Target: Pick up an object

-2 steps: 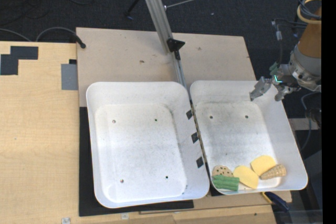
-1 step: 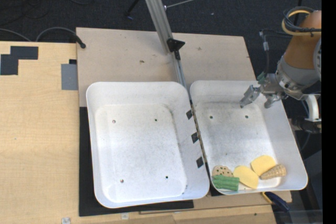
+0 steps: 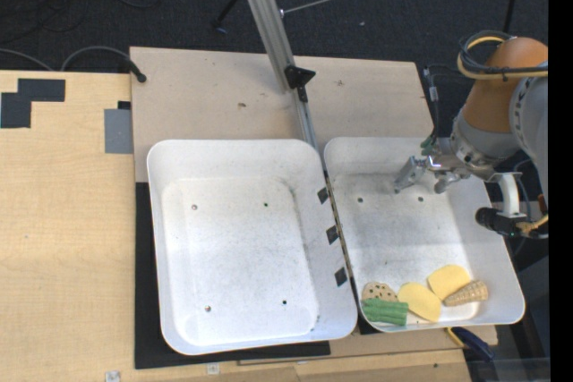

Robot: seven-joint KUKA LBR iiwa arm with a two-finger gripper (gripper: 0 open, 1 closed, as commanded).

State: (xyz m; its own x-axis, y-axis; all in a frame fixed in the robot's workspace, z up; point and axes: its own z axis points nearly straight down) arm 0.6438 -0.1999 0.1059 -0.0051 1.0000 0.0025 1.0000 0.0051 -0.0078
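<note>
Two shallow white plastic bins, matte and faintly speckled, sit side by side on the table [image 3: 376, 94]. The left bin [image 3: 233, 246] has rounded corners; the right bin [image 3: 412, 228] holds a cluster at its near edge — a round brown-spotted cookie [image 3: 380, 292], a ridged green piece [image 3: 387, 311] with its long axis roughly left-right, two smooth yellow lumps [image 3: 434, 291], and a tan textured cone [image 3: 467, 292] lying on its side, long axis left-right, tip direction unclear. The metallic claw [image 3: 421, 174] hangs over the bin's far right part, well apart from them — fingers spread, nothing between them.
</note>
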